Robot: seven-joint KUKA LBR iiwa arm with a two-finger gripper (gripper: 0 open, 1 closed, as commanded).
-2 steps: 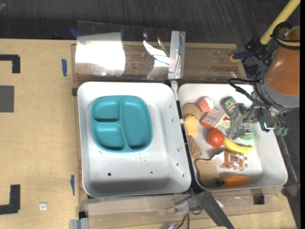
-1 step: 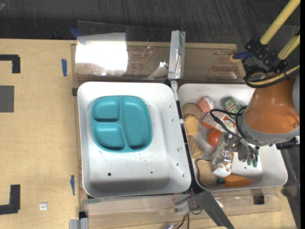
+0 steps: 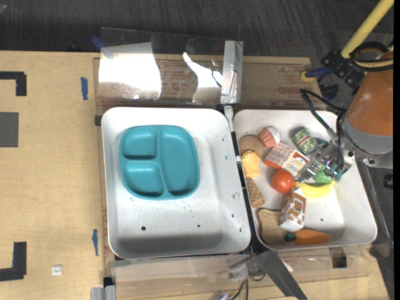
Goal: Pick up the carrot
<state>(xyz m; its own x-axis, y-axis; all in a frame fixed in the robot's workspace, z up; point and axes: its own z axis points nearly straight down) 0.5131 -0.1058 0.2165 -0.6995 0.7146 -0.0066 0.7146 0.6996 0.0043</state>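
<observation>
In the right bin (image 3: 365, 227), at about 6 o'clock along its near wall, the carrot (image 3: 307, 236) lies flat, orange body pointing toward 3 o'clock, green stub at its 9 o'clock end. A small carton (image 3: 293, 210) stands just at its 11 o'clock, touching or nearly so; a slice of bread (image 3: 269, 225) sits at the carrot's 9 o'clock. Gripper (image 3: 325, 165) is at roughly 2 o'clock in the same bin, well apart from the carrot, low over a green item (image 3: 323, 179) and a yellow banana (image 3: 315, 190). Cannot tell from this view how its claw is set; nothing clearly seen between it. Tomato (image 3: 282, 180) near bin centre, at 9 o'clock from the gripper. A red and white packet (image 3: 284, 157) at 12 o'clock from the tomato, a green can (image 3: 304, 140) beyond it. Left bin (image 3: 212, 130) bears a teal divided tray (image 3: 160, 160), about centre. Arm's orange band (image 3: 376, 105) at 3 o'clock edge of view
</observation>
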